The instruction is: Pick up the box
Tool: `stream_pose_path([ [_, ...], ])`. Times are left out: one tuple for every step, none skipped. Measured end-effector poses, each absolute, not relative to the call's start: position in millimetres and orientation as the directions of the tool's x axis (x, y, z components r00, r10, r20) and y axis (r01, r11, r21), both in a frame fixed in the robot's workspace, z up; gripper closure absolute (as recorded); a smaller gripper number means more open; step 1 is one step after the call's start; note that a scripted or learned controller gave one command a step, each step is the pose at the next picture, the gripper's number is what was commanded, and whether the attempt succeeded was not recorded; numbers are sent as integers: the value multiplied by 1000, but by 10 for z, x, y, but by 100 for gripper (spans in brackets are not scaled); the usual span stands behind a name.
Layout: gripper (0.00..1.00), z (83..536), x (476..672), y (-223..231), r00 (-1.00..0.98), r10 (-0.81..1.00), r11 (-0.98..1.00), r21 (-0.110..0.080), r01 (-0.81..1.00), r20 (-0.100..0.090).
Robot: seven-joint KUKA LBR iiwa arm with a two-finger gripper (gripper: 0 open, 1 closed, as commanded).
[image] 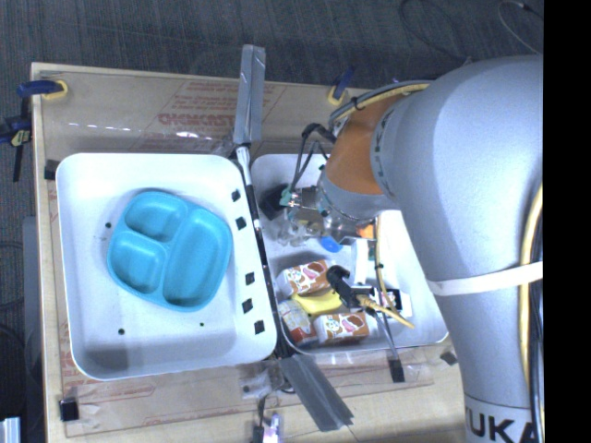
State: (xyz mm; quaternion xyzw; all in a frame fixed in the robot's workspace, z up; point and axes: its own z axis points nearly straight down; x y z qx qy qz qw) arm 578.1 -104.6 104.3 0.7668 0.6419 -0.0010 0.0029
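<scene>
Right bin [395,238] holds the box [343,326] by its front edge; the gripper [307,216] hovers farther back, its opening unreadable. Best to centre squarely over the box before descending.

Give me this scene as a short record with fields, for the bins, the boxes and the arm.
Left bin: holds a blue divided tray
Right bin: holds one printed box, a second printed box, a yellow thing between them
Arm: reaches over the right bin
Pincer: over the right bin's upper end, apart from both boxes
</scene>
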Motion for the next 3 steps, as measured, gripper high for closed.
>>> stream_pose_path([
  [100,1917,5207,-746,165,986,-165,-3,986,1],
  [100,1901,4756,-160,340,941,-340,-7,941,-1],
  [100,1908,4843,231,196,981,-196,-3,981,0],
])
